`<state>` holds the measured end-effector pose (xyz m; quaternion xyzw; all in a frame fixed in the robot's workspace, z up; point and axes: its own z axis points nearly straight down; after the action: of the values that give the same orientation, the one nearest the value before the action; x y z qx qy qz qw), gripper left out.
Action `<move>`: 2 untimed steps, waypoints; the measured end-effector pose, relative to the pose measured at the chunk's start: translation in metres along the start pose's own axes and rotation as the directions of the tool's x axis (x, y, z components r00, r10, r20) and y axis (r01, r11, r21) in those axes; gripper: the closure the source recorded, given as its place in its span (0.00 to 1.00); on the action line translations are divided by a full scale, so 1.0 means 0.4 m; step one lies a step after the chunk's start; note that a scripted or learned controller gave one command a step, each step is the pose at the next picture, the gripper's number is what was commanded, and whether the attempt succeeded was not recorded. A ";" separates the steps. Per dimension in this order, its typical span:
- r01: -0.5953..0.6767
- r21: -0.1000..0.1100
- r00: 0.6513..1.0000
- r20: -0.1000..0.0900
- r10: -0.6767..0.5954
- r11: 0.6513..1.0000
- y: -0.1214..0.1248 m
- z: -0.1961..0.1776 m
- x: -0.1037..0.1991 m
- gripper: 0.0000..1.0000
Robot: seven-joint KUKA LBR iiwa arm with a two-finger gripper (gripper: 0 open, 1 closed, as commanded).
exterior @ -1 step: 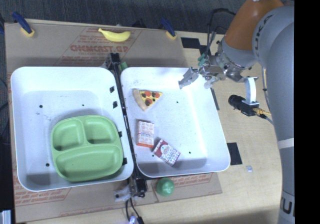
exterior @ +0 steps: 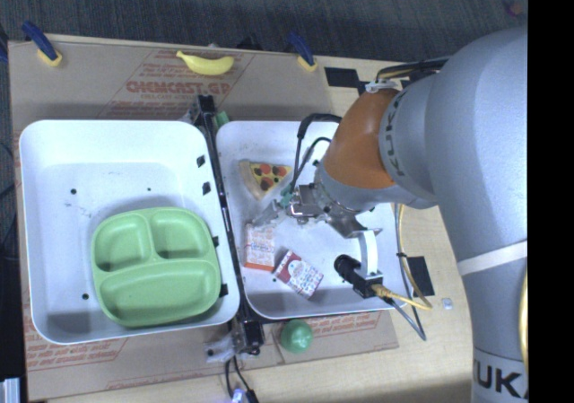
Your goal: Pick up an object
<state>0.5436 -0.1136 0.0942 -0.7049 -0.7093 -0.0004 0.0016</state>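
Nearest the lens, the grey arm (exterior: pixel 475 141) is seen reaching in from the right, its orange band (exterior: pixel 359 145) held above the right bin (exterior: pixel 260 136). The gripper (exterior: pixel 289 204) is placed low over the middle of that bin, pointing towards its left wall. Whether it is open or closed cannot be told, as its tip is blurred and partly hidden by the wrist. Nothing can be seen to be held by it.

Three small things are found in the right bin. A pizza slice (exterior: pixel 264 175) lies flat near the far left corner, just beside the gripper. An orange-and-white packet (exterior: pixel 259 247) is set against the left wall, just below the gripper; whether the two touch cannot be made out. A red-and-white packet (exterior: pixel 299 274) lies tilted near the front wall, just beside the first packet.

The left bin (exterior: pixel 108 154) is occupied by a green divided plate (exterior: pixel 157 265), laid flat towards its front right corner, well apart from the gripper.

Both bins are set on a sheet of printed cardboard (exterior: pixel 143 87). A yellow banana (exterior: pixel 206 61) is seen on it behind the bins, and a green ball (exterior: pixel 295 335) rests in front of the right bin. A blue clamp (exterior: pixel 42 42) is fixed at the sheet's far left corner.
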 end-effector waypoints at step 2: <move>-0.003 -0.003 1.000 0.004 0.003 1.000 -0.078 -0.270 -0.123 1.00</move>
<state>0.5130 -0.1632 0.2023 -0.7058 -0.7084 0.0000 -0.0010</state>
